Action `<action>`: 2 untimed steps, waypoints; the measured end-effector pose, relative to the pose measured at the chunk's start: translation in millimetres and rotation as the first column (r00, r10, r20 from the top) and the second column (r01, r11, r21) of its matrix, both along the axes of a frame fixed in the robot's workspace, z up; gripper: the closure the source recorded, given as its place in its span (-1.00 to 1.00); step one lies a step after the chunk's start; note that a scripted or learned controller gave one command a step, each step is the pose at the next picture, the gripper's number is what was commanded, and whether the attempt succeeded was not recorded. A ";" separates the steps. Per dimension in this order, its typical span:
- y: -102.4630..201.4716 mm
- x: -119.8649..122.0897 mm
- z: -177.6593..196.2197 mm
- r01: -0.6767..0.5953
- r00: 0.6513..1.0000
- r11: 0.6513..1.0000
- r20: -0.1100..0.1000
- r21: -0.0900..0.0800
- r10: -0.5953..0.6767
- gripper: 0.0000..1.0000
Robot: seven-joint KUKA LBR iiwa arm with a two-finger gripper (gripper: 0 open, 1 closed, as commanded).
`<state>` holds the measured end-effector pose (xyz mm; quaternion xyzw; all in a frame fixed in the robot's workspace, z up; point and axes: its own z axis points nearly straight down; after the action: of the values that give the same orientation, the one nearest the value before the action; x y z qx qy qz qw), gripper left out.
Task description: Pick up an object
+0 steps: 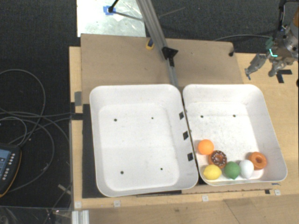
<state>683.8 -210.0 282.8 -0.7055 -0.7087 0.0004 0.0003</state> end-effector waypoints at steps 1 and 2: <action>0.4 0.6 2.5 -0.002 1.000 1.000 0.003 -0.002 0.002 -1.00; 4.8 -4.3 -57.7 0.000 1.000 1.000 -0.002 0.000 0.000 -1.00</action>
<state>679.5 -205.3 225.1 -0.7056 -0.7086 0.0008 0.0010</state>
